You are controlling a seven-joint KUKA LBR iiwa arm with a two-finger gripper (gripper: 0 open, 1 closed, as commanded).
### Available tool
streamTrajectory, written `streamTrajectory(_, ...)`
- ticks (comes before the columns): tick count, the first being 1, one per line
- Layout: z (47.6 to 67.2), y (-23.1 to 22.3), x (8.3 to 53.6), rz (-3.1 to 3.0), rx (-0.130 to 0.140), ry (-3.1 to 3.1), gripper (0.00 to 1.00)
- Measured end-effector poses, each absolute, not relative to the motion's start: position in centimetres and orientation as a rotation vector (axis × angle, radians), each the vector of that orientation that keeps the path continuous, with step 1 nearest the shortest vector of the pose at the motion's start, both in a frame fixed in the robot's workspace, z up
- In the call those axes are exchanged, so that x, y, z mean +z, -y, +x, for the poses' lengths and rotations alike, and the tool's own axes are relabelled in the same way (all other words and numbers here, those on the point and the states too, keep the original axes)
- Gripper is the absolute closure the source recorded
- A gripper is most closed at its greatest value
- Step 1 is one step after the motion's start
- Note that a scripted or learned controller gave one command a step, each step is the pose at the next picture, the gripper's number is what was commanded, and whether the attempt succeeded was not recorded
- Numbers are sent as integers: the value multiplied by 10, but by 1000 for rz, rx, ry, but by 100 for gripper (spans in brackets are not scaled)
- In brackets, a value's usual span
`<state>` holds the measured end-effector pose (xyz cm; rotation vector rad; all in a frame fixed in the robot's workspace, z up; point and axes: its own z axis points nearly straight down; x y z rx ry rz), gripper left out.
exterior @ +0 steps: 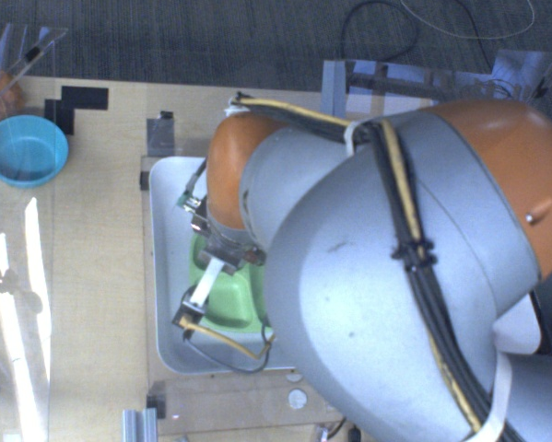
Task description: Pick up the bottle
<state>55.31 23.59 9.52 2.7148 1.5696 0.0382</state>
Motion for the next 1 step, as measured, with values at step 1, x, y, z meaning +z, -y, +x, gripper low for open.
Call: streamTrajectory(1,601,-237,93,3002,25,-944,100)
